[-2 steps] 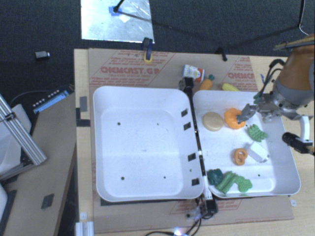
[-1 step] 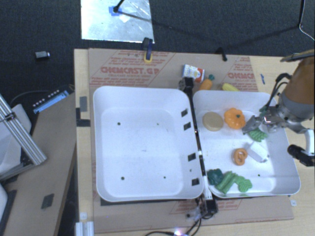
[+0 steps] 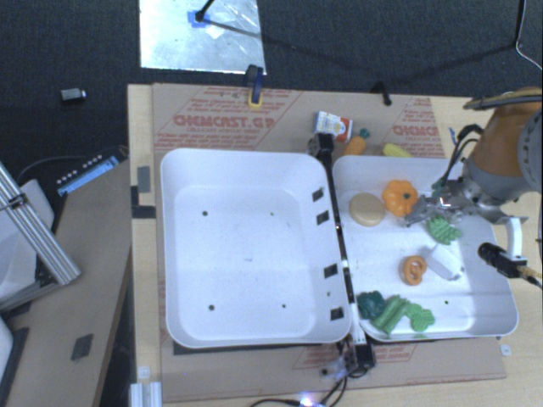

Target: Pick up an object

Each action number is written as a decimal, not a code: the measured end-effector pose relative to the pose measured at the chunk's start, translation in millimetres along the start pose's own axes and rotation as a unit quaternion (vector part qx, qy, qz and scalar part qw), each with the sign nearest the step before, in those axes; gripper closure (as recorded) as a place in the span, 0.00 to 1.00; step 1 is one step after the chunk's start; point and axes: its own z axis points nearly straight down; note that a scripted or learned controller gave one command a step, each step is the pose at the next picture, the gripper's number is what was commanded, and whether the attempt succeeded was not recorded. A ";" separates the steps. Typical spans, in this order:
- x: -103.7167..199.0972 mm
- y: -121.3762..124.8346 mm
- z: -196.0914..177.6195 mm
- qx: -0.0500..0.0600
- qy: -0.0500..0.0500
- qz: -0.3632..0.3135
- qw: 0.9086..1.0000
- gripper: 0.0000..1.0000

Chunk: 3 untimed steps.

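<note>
The fingers (image 3: 431, 210) sit low in the right bin (image 3: 492, 312), between the orange pumpkin (image 3: 399, 197) and a small green leafy piece (image 3: 443, 230); how far apart they stand I cannot tell, and nothing shows between them. The leafy piece lies just beside them. It looks light, soft and squashy, best pinched across its bunched middle.

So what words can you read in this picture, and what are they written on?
"CHEMCAST GP": red print on the brown sheet under the bins, at the back left.
The same red print at the back right is partly hidden and blurred; it looks like the same word.
The small white and red packet: print too small to read.
</note>
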 end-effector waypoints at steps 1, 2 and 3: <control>0.3 -49.5 0.7 0.003 0.001 0.002 1.000 0.00; -0.1 12.6 -0.5 0.000 0.000 0.000 1.000 0.00; 0.2 12.8 -10.3 -0.001 0.000 0.000 1.000 1.00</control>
